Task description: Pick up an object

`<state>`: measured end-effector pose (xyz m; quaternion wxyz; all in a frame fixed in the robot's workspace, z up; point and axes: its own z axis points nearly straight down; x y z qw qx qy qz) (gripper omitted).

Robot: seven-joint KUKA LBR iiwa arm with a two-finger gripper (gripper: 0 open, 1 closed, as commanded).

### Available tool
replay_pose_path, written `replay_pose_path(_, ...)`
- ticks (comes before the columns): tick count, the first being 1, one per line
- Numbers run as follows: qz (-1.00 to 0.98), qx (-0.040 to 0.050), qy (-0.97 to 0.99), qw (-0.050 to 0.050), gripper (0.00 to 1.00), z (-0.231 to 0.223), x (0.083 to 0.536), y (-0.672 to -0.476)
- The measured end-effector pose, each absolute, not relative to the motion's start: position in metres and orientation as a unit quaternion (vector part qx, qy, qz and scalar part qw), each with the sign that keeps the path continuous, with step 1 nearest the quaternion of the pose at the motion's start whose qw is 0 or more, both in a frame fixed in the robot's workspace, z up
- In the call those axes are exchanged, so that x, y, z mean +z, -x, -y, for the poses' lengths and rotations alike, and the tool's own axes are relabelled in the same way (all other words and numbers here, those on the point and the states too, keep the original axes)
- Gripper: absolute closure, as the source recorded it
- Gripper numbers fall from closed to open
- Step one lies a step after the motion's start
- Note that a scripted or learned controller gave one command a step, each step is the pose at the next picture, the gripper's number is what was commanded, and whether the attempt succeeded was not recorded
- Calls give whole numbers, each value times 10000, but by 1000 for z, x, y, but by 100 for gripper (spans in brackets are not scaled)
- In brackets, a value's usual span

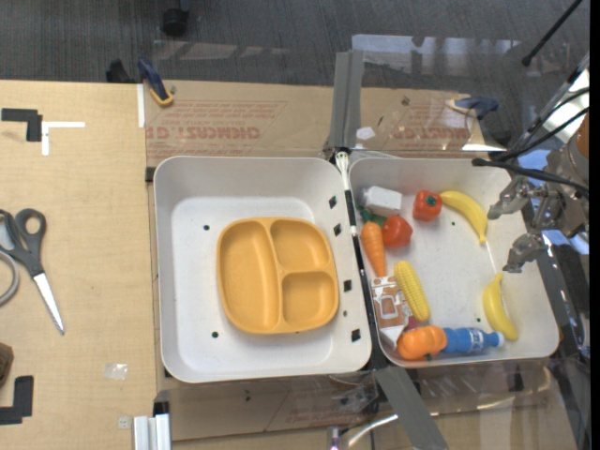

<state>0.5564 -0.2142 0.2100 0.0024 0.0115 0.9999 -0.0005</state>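
Left bin (pixel 178 279): we log one yellow divided plate (pixel 277 275), three compartments, lying flat near the centre.

Right bin (pixel 469 345): we log, from the 12 o'clock wall downward, a small white block (pixel 382 198) at about 11 o'clock; a red tomato (pixel 427 205) just beside it toward 12; a long banana (pixel 466 212) curving off toward 1 o'clock; a red pepper (pixel 396 232) touching an orange carrot (pixel 373 247) along the 9 o'clock wall; a corn cob (pixel 411 290) near the centre; a printed card (pixel 388 303) (partly under the cob, as far as we can make out); a second, shorter banana (pixel 497 307) at 4 o'clock; an orange fruit (pixel 420 343) touching a blue bottle (pixel 469 341) along the 6 o'clock wall.

Gripper (pixel 520 228): at the bin's 3 o'clock rim, fingers spread apart, nothing between them, its lower fingertip (pixel 517 257) just above the shorter banana.
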Motion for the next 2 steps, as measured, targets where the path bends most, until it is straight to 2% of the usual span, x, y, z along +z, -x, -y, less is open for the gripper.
replay_pose_path(1, -9914, 0, -1312, 21, 0, 221, 106, -593)
replay_pose_path(2, -9797, 1, -2004, 8, 0, 210, 92, -520)
